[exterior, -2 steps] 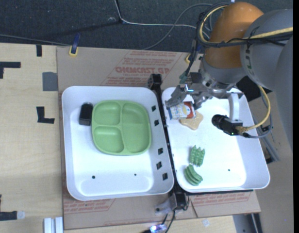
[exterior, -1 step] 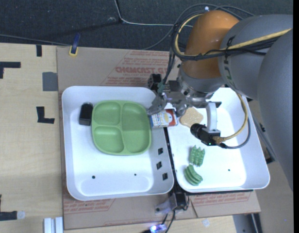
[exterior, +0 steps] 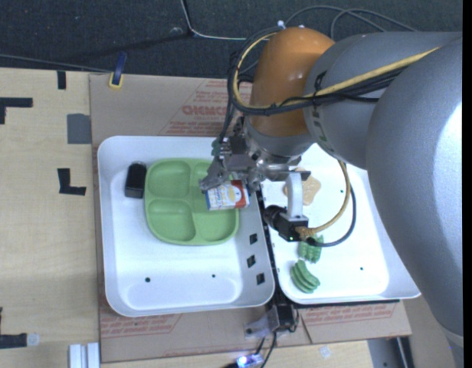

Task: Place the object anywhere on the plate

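My arm (exterior: 389,129) is the biggest thing here, a grey bulk coming in from the right and covering much of the right bin, with the orange band (exterior: 286,64) bulging just above my wrist and cables looping around it. Under me lies a sheet of brown cardboard (exterior: 190,110) with red print, spread on the pale wooden bench (exterior: 37,228). On the cardboard sit the two white bins, side by side and touching along their inner walls: the left bin (exterior: 175,290) and the right bin (exterior: 358,274).

In the upper half of the left bin rests the green plate (exterior: 178,213), divided into compartments. My gripper (exterior: 230,176) hangs over the plate's right side, and between my fingers I hold a small carton (exterior: 223,197), white and blue with a red patch, clamped at its top. The carton is over the plate's right-hand compartments; whether its base touches the plate I cannot tell.

A small black block (exterior: 135,180) lies in the left bin, touching the plate's left rim.

In the right bin, near the dividing wall, are a green ribbed piece (exterior: 304,276) and, just above it, a smaller green thing (exterior: 310,250). A tan flat piece (exterior: 309,190) peeks out beside my wrist.
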{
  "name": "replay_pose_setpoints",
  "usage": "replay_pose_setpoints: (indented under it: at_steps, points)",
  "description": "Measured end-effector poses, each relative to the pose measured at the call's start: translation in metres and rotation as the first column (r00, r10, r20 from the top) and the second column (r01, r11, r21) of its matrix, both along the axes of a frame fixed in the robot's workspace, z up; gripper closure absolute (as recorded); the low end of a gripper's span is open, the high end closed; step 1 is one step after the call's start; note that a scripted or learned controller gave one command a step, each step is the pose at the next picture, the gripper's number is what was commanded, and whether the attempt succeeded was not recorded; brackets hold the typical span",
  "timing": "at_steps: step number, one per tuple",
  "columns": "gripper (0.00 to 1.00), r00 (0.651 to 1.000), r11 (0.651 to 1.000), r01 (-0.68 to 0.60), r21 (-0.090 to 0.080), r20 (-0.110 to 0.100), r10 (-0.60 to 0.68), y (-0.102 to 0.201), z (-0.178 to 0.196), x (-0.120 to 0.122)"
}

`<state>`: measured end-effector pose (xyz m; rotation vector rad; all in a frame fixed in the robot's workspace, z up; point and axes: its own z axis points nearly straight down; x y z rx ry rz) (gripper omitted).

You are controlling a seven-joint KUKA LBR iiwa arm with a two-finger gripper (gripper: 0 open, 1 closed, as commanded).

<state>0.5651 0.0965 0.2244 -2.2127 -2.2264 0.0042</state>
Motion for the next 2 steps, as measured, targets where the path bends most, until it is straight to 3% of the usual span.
replay_pose_setpoints:
  at_steps: [1,2]
  points:
    - [1.0,1.0,1.0,-0.001,0.001,0.002,0.001,0.0539,0.0094,-0.0094]
    - [0.0,1.0,1.0,0.002,-0.001,0.001,-0.002,0.0507,0.0091,-0.0089]
